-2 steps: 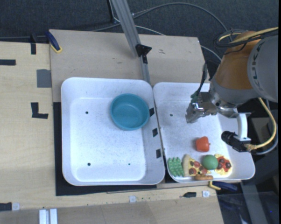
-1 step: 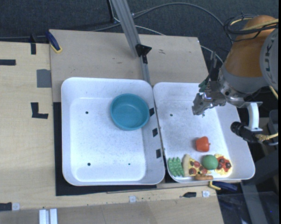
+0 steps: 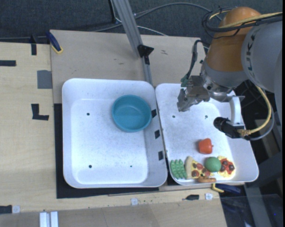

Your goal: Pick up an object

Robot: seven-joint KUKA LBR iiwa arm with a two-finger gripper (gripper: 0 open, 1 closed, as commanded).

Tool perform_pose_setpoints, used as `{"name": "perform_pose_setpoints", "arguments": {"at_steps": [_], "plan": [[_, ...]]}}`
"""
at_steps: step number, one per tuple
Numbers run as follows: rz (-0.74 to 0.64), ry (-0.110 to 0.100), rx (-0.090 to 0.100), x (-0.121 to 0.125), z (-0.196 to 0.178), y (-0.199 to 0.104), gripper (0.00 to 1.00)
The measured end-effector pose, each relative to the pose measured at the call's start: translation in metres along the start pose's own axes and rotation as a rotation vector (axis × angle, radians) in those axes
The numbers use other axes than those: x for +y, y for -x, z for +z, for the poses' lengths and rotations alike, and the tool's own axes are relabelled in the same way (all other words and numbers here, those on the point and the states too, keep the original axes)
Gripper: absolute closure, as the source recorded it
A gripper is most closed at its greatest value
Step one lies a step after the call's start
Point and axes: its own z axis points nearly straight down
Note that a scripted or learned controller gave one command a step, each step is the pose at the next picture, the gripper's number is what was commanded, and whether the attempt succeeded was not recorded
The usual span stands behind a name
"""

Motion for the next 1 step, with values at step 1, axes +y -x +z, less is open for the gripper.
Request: {"name": "perform_pose_setpoints", "arguments": {"at_steps": [1], "plan": [[0.000, -0.001, 0.000, 0.0124, 0.0099, -0.0610, 1.00]]}}
